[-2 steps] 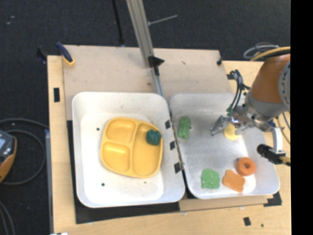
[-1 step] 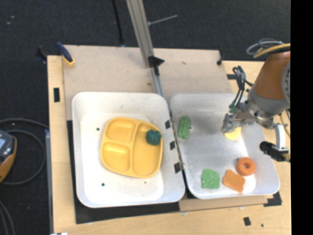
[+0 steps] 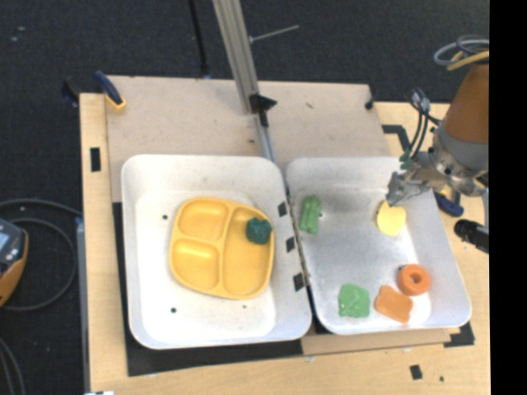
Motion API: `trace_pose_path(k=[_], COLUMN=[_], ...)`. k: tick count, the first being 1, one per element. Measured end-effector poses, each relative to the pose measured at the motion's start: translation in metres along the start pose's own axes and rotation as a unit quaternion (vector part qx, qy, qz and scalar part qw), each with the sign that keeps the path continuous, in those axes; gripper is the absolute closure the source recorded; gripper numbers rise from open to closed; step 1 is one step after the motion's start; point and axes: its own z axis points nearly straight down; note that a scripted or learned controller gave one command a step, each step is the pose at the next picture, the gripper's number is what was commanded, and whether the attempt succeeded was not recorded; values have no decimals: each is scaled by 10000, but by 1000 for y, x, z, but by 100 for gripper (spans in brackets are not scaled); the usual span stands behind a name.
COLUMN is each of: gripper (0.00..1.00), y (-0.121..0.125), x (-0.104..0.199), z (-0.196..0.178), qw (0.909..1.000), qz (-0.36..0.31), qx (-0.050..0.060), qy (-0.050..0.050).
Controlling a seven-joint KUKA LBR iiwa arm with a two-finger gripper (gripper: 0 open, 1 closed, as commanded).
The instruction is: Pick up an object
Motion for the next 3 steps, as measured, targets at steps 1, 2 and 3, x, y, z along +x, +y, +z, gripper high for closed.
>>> trace_pose_path(k=[1,2,3], gripper=[100,100,100], y=[-7,-6,4], x=[3,2,51], z=[-57,-66,-53], qw=[10000,10000,10000], qz=[-3,-9,-14], qx=[1,24,31], qy=[-1,7,11])
